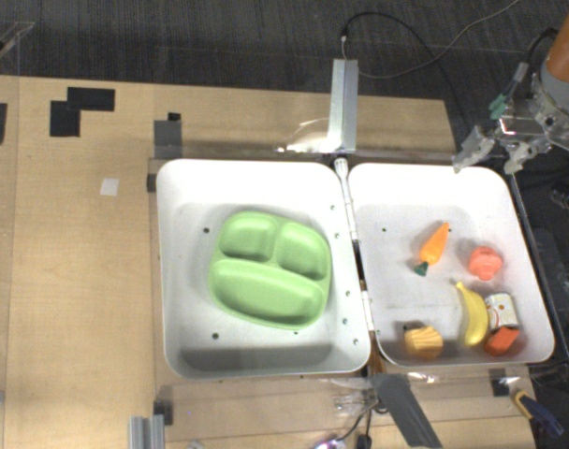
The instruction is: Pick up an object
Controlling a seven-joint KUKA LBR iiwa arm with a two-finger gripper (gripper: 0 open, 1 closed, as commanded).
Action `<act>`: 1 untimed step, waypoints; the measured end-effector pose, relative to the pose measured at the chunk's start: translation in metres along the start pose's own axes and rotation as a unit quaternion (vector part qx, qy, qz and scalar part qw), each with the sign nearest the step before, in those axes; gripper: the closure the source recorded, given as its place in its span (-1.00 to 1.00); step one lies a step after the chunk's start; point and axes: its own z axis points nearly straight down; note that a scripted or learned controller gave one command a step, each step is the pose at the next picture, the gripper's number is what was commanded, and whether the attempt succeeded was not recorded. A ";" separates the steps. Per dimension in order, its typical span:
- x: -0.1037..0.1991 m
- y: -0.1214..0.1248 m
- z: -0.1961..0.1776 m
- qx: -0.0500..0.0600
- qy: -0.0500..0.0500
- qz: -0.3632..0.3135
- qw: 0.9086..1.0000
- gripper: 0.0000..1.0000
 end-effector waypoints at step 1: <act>-0.030 -0.028 0.185 0.001 0.000 0.081 0.997 -1.00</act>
